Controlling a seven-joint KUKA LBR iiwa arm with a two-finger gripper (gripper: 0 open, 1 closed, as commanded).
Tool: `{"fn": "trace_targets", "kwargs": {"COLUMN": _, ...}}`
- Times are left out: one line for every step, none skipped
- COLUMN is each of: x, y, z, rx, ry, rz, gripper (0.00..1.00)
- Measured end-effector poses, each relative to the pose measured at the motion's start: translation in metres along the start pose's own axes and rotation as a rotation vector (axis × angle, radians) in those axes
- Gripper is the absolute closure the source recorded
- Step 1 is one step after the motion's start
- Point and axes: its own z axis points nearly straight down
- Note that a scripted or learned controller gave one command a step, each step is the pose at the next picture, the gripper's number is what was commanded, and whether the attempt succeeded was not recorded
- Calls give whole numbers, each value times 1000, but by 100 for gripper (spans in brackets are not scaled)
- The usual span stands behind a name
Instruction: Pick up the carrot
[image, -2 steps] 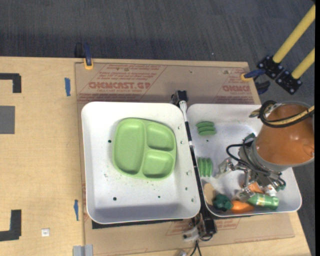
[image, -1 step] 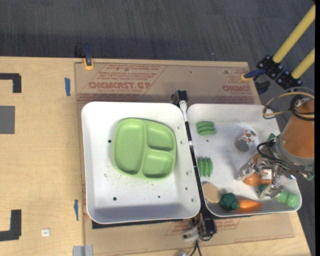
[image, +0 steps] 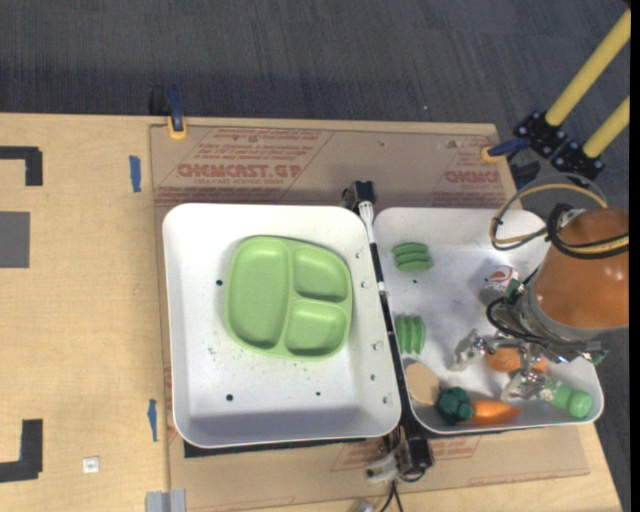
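From your left, the green divided plate (image: 290, 296) sits idle in the left bin (image: 190, 330), while in the right bin (image: 455, 280) the carrot (image: 492, 410) lies against the near wall beside a dark green piece (image: 455, 404), free beneath the gripper (image: 512, 362), whose fingers spread open just above it.

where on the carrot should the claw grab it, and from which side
Probably the orange body of the carrot, mid-length, coming straight down from above. It lies flat along the right bin's near wall, dark green top on the left, so close the claw across its narrow width; the wall blocks a sideways approach.
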Motion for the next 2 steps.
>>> {"fn": "trace_targets", "kwargs": {"x": -2, "y": -1, "z": -12, "rx": 2, "ry": -3, "rz": 4, "gripper": 100}}
{"fn": "trace_targets", "kwargs": {"x": -4, "y": -1, "z": -22, "rx": 4, "ry": -8, "rz": 7, "gripper": 100}}
